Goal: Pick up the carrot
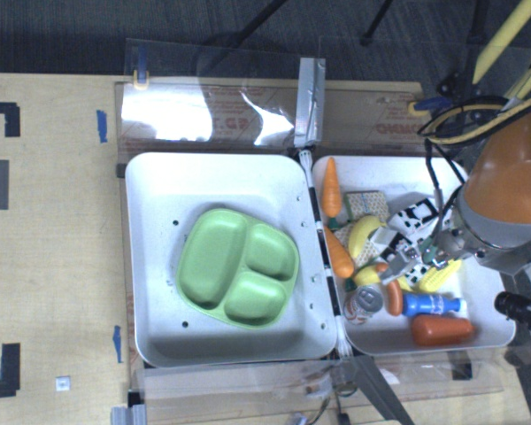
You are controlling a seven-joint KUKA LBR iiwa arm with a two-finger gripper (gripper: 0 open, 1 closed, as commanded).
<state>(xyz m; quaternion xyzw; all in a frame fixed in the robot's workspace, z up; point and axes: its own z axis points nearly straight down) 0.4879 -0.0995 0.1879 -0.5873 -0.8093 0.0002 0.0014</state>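
Note:
An orange carrot (331, 187) lies lengthwise along the left wall of the right bin (487, 343), tip toward the back. A second orange carrot-like piece (340, 253) lies just in front of it, beside a yellow banana (365, 235). My gripper (405, 257) hangs low over the middle of the right bin's clutter, to the right of both orange pieces and apart from them. It sits above a lemon (369, 275) and a yellow toy (435, 277). The arm's orange band (511, 180) is at the right edge.
The left bin (150, 184) holds a green divided plate (238, 266). In the right bin's front part lie a small can (365, 301), a short orange piece (394, 297), a blue bottle (432, 305) and a red sausage-shaped toy (442, 329). Black cables (442, 122) loop behind the arm.

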